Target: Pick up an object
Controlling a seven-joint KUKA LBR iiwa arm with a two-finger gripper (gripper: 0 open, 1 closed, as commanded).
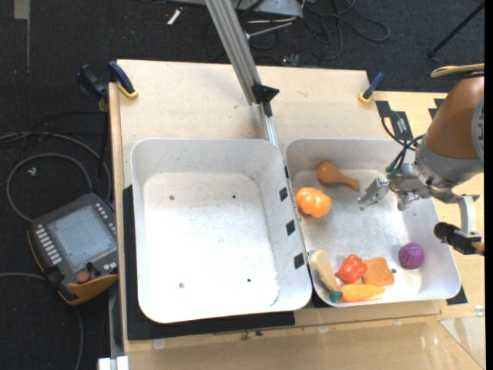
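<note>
A: Camera view has the arm [454, 141] reaching in from the right over the right bin [443, 280], with the jaws [375, 193] low near the bin's upper middle. Can you read them?

B: Only roughly. A grey finger [370, 194] points left and down, and nothing sits between the fingers. How far apart they stand, I cannot tell from this slant.

A: So what is nearest?

B: The drumstick [337, 175]. It lies just up and left of the jaws, near them but apart. Its long axis runs left to right with a slight downward tilt, fat end to the left, thin end toward the jaws.

A: And the pumpkin [313, 202]?

B: Further left, by the wall shared with the left bin [146, 230]. It is close to that wall, which I would judge makes a grasp more awkward.

A: The rest?

B: The purple ball [411, 255] lies below and right of the jaws. The pepper [351, 268], the carrot [360, 292] and the orange block [378, 271] are crowded together at the front edge, well apart from the jaws.

A: Then the drumstick is the likely pick?

B: That's my judgement. The jaws would need a short shift up and left, closing across its narrow width.
</note>
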